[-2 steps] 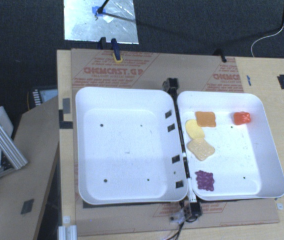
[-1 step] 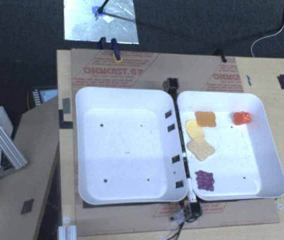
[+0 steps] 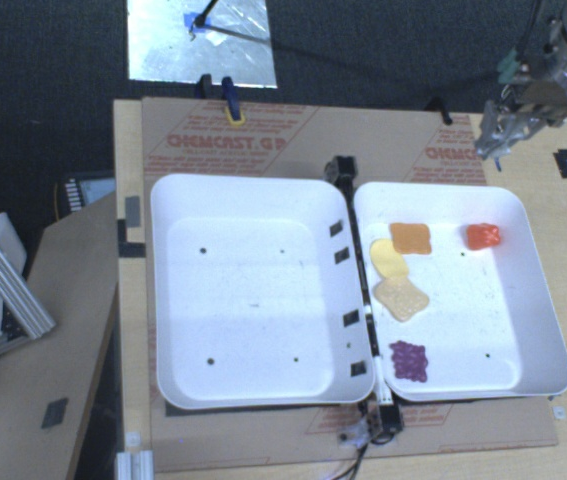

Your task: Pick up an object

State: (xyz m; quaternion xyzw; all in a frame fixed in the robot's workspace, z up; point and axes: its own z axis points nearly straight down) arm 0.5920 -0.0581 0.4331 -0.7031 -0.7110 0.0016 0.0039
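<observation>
Five small things lie in the right bin, all flat on its floor. An orange toast-like slab sits near the bin's left wall. A pale yellow piece touches it below. A tan cracker-like piece overlaps the yellow one. Purple grapes lie nearer the front. A red-orange lump lies apart, toward the back right.

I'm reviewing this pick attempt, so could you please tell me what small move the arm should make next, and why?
Probably move the tool towards the camera and down over the red object. The tool hangs beyond the far rim of the right bin, holding nothing. All the objects lie in that bin, and the red one is nearest the tool and sits apart from the others, so it looks the easiest to grasp.
</observation>
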